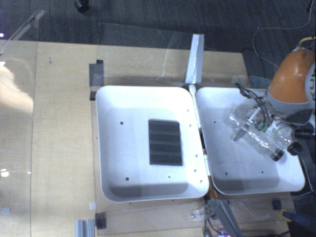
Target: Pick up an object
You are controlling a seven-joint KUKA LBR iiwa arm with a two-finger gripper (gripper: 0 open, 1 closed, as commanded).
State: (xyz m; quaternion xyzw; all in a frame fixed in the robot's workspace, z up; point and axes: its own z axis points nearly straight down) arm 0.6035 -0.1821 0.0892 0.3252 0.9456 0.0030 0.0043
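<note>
I see the hand (257,118) down inside the right bin (232,174), over its far-right part, w/ cables and metal bits around the wrist. Can't tell if it's released or clenched; the tip is lost in glare and clutter. Right at the hand lies a clear plastic bottle (259,135), on its side, running diagonally from the bin's middle toward its right wall, dark cap at the lower-right end. Bottle and hand overlap from this angle, but I can't say whether it's gripped or just touching. Above the hand sits the arm's orange band (292,78), then grey housing going off past the bin's right wall.

Left of the right bin, touching along a shared edge, is the left bin (113,132). A dark ribbed rectangular block (165,142) lies flat near its centre, well apart from the right bin's contents. Both bins sit on the wooden bench (59,132). A metal post (195,58) stands at the far end of the seam between the bins. A clear panel (19,83) covers the bench well left of the left bin.
</note>
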